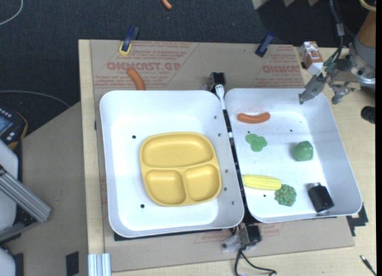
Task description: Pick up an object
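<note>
The right bin (334, 132) holds an orange sausage (253, 117), a small broccoli floret (256, 142), a round green vegetable (302, 151), a corn cob (261, 182), a second broccoli floret (285, 195) and a black block (320, 197). My gripper (323, 93) hovers over the bin's far right corner, above and right of the sausage. It is open, and nothing sits between its fingers.
The left bin (119, 126) holds a yellow divided plate (179, 167). Another sausage (136, 78) lies on the bench behind that bin, and one (166, 0) lies on the floor. Blue clamps (127, 40) (264, 45) grip the bench's far edge.
</note>
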Robot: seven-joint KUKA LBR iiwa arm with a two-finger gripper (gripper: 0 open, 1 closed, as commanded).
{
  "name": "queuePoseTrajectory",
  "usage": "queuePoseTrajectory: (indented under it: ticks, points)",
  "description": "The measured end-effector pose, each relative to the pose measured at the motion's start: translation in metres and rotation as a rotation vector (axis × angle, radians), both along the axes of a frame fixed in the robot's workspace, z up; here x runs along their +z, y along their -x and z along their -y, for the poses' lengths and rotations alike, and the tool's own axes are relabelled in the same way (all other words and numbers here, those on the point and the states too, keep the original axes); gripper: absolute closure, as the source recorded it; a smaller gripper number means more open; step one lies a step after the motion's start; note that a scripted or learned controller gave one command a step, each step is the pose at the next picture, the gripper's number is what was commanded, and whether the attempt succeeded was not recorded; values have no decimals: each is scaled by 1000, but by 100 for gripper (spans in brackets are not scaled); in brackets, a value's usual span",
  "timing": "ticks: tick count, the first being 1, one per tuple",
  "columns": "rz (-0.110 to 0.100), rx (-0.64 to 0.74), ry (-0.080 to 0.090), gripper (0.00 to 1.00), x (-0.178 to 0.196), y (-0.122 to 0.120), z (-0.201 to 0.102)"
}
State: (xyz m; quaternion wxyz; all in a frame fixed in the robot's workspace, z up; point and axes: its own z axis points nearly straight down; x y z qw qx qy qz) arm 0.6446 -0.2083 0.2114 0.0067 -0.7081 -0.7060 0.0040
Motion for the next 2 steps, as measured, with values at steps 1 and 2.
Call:
queuePoseTrajectory:
  ticks: [1,2]
  points:
    - [15,3,4,0,9,-3,0]
    - [8,3,2,0,-54,2,-3]
